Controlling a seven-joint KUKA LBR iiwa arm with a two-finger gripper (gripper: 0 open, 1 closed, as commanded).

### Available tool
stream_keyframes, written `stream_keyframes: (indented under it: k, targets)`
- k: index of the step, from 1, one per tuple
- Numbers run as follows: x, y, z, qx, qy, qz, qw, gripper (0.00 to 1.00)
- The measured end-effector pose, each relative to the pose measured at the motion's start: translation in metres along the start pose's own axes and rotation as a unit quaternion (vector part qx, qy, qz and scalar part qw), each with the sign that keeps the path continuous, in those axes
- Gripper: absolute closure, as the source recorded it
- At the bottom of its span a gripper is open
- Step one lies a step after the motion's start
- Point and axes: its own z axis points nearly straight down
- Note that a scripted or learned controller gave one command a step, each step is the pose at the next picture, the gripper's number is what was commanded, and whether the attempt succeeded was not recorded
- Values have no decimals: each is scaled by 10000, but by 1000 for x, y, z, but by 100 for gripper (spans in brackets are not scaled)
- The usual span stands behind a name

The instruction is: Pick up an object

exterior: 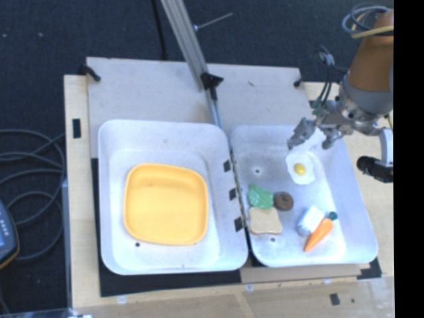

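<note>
The right bin holds the candidates: a toy fried egg at twelve o'clock of the cluster, a green leafy piece and a small brown ring at centre, a toast slice at seven o'clock, a carrot at five o'clock beside a pale blue-white lump; the egg looks light, flat and stiff, likely slippery plastic, best pinched across its rim; the gripper hangs just beyond it at twelve o'clock, fingers spread, nothing between them; the left bin carries a yellow plate.
</note>
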Motion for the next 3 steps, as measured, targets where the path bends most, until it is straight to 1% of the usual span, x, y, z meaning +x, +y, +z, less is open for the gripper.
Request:
stream_keyframes:
  k: [1,2,3]
  targets:
    - [7,2,58,26,-2,-1,10000,0]
    - [9,1,121,29,-2,1,10000,0]
    - [8,1,146,3,-8,1,10000,0]
